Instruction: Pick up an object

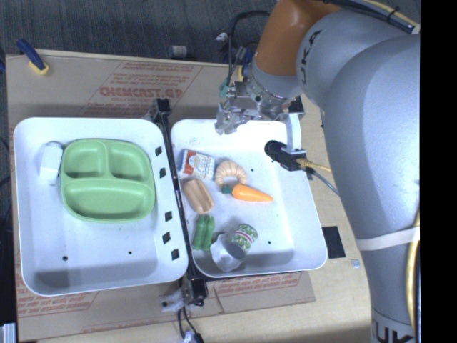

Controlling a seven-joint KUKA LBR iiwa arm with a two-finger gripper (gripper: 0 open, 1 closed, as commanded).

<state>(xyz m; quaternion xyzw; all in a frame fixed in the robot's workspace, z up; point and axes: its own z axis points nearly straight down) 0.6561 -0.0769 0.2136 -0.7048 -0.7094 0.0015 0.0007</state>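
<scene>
camera view: the gripper hangs over the far edge of the right bin, nothing visible between its fingers — whether they stand open or closed i cannot tell from this slant. the likely picks lie in a cluster nearer the middle of that bin: a toy carrot, a croissant-shaped piece touching it, a bread roll, a small printed packet, a green cucumber and a tipped cup. all look like light, stiff plastic, probably slick. the carrot seems the best candidate — its long body offers a grip across the thick middle, though the croissant-shaped piece just beside it could crowd one finger. the left bin holds a green divided tray and a small white item, well apart from the reach.
</scene>
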